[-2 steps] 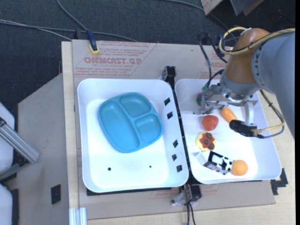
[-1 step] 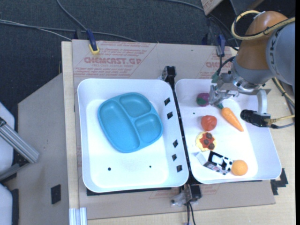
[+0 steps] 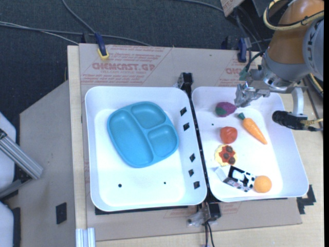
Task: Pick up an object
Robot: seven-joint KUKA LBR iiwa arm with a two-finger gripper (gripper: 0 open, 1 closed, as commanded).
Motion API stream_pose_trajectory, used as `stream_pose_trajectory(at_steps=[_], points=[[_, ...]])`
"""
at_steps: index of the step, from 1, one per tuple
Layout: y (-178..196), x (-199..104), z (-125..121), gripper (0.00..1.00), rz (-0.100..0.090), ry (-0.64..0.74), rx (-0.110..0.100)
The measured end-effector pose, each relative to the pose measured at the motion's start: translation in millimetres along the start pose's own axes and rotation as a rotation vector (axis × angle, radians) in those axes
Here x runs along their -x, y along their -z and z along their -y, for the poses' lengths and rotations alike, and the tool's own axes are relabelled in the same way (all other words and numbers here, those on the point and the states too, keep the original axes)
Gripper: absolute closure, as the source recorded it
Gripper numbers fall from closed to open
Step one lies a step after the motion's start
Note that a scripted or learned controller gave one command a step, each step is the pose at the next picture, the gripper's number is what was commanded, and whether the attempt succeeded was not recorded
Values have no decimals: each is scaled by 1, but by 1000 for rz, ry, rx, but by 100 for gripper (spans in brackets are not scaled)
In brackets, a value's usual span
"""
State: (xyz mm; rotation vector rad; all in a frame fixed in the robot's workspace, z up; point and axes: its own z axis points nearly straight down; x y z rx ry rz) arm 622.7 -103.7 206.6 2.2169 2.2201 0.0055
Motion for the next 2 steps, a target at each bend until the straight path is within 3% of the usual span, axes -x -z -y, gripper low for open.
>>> stream_pose_trajectory(at_steps=[2], points=[[4,-92,49,100,-4,3,-9]])
